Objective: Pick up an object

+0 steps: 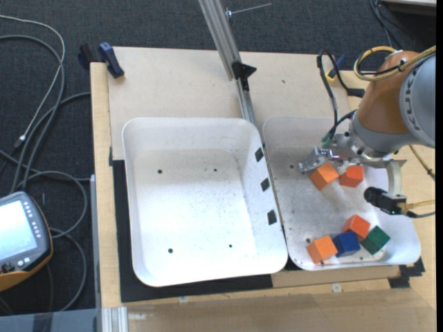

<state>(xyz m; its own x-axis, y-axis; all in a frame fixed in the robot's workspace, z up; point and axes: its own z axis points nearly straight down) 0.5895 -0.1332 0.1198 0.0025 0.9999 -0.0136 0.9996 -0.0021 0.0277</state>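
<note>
Two bins: we log a left bin (187, 199) and a right bin (291, 185) side by side on the bench (173, 81); all the blocks we see lie in the right one.

Camera view, arm: the arm (394, 109) reaches in from the right, its wrist low over the upper part of the right bin.

Camera view, gripper: the gripper (331, 161) hangs just above two blocks. From this slant we cannot tell how its pincer stands.

Camera view, near blocks: an orange block (323, 177) and a red block (351, 176) sit just beside each other, right under the gripper. Whether either is touched, we cannot tell. We judge one of these to be the target, since the wrist hangs over them.

Camera view, far blocks: a second orange block (322, 249), a blue block (346, 243), a second red block (358, 225) and a green block (375, 240) huddle at the lower right corner, well apart from the gripper.

Step, our reading: the arm is at the descent or closing stage of a grasp; nothing is lifted yet.

Risk, our reading: the two near blocks lie so close that a finger may land on the neighbour and push both aside.
</note>
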